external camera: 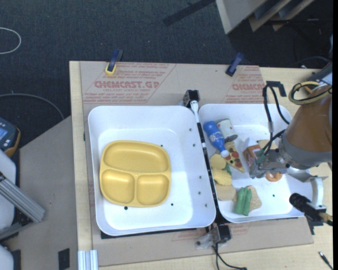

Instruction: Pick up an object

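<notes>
The bench top [158, 79] is pale board printed with reddish lettering, held at its far edge by a yellow clamp [112, 63] and a blue clamp [234, 64]. Around it lies dark carpet [63, 31], with a thin white cable [9, 41] looped at the upper left. A light-coloured piece of furniture [253, 13] stands at the top right. An aluminium rail [21, 198] crosses the lower left corner.

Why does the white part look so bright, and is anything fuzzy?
In the camera view, light from overhead washes out the left bin floor around the yellow tray, with soft shadows under the rims; the small toys in the right bin and the end effector look blurred.
</notes>
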Action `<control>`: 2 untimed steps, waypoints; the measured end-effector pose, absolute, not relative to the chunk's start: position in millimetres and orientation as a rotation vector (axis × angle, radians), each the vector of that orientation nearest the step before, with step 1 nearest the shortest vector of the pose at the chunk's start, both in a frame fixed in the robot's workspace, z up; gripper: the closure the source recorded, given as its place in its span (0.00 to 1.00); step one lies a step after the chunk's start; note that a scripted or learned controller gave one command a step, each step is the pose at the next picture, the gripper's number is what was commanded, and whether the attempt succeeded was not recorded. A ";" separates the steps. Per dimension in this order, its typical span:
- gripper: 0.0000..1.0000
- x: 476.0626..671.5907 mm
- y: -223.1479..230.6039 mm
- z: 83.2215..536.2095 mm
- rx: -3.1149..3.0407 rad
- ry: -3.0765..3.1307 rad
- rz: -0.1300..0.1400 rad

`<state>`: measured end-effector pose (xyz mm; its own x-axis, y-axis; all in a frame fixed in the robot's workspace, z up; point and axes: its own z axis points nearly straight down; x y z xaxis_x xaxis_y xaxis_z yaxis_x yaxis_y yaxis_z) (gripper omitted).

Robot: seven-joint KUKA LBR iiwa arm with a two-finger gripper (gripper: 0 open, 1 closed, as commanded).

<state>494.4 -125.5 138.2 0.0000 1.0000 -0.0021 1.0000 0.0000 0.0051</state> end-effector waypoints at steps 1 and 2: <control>1.00 496.7 -128.0 181.0 2.216 2.218 0.004; 1.00 498.2 -128.3 227.8 2.215 2.218 0.005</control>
<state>498.2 -128.3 227.8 -0.0010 1.0000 -0.0027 1.0000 0.0011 0.0072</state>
